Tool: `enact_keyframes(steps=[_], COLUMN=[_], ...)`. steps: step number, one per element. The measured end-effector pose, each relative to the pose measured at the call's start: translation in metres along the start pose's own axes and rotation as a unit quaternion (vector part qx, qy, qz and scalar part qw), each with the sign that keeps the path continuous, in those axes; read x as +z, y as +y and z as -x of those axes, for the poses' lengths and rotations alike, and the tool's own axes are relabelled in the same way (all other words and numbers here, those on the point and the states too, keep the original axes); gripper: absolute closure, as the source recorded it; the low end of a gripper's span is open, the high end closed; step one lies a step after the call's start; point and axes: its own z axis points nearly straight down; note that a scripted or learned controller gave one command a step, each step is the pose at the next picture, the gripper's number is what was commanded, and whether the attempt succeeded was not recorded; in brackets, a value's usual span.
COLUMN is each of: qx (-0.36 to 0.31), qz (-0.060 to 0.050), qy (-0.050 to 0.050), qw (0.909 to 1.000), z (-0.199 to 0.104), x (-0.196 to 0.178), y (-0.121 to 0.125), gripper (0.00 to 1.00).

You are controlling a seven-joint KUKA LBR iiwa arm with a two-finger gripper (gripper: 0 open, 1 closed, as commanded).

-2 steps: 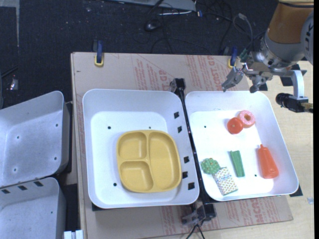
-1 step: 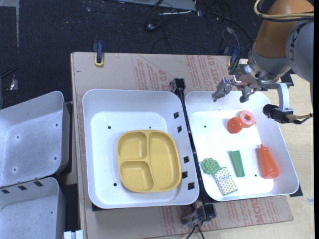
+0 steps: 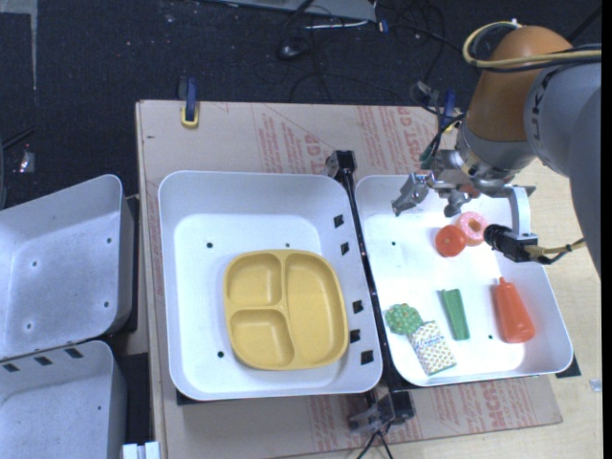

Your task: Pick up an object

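Over the right white plastic bin my gripper hangs with fingers spread and nothing between them, near the round red tomato toy and pink ring doughnut.

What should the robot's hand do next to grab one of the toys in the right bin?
Probably drop straight down a little. The hand hangs near the far end of the right bin, with the red tomato and pink donut just below it. It holds nothing yet, so the tomato looks like the nearest target.
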Motion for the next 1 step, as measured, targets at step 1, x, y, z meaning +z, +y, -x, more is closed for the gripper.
enact_keyframes(steps=[1], qx=[0.001], qz=[0.000], qy=[0.000], qw=[1.0000], z=[0.0086], x=[0.0566], y=[0.0041], gripper=[0.00])
